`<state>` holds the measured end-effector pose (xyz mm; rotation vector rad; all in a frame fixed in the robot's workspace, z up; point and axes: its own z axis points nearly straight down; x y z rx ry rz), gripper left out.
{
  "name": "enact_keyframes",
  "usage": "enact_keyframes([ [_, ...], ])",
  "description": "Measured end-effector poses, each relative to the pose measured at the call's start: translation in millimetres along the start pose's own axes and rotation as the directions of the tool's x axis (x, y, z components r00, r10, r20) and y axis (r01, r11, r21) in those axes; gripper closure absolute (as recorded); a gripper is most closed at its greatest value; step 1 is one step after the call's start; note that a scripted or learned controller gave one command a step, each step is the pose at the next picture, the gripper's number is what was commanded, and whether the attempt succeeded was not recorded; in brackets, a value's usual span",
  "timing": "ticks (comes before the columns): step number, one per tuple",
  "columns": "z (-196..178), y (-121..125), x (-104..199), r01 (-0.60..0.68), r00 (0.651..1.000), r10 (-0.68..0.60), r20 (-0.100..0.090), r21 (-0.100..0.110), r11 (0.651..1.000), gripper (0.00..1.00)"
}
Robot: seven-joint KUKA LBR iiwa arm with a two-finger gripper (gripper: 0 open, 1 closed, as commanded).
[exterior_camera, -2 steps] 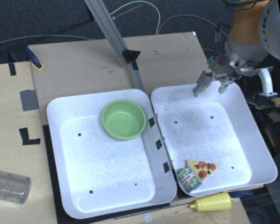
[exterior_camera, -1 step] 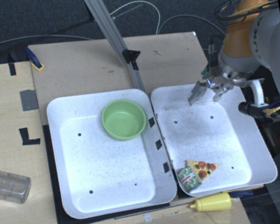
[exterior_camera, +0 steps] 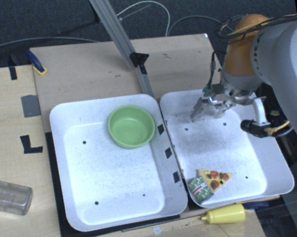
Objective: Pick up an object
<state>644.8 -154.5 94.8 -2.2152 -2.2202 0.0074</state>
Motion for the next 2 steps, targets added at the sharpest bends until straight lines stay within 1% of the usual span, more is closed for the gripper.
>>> enact_keyframes([
  [1, -14, 2, 0, 0.001, 1.000, -0.001, 0.001, -0.005, 1.000, 1.00],
  [2, -74, -5, -4, -0.002, 1.000, 0.002, 0.001, -0.011, 1.000, 1.00],
])
